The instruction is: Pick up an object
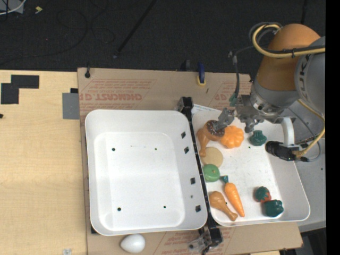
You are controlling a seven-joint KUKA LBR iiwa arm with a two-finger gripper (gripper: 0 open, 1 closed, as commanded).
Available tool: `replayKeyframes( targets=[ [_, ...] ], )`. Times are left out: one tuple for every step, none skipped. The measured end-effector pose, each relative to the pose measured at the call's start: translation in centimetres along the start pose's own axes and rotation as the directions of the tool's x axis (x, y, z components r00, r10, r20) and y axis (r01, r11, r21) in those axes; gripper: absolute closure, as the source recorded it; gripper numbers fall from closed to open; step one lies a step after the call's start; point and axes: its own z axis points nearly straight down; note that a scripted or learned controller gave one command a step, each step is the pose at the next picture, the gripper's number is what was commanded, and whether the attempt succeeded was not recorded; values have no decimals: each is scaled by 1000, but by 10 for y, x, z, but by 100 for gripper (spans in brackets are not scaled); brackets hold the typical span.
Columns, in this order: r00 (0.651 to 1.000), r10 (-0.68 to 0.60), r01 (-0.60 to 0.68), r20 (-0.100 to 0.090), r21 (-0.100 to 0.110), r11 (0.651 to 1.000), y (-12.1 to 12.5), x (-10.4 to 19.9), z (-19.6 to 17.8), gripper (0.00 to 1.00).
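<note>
The right bin holds several toy foods. My gripper hangs over the bin's far end, open, with nothing between its fingers. One finger reaches down toward a brown doughnut-like piece; the other finger stands near a small teal piece. An orange pumpkin lies just below the gap. A tan gourd, a beige disc, a green disc, a carrot and a tan squash lie along the bin's left side.
The left bin sits beside it, joined by a black clip strip. A red-and-green piece and a teal broccoli lie in the right bin's near corner. A white egg rests outside, by the left bin's front.
</note>
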Motion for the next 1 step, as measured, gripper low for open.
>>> replayKeyframes(
  targets=[
    [1000, 7, -7, 7, -7, 1000, 10, -17, 117, 0]
  ],
)
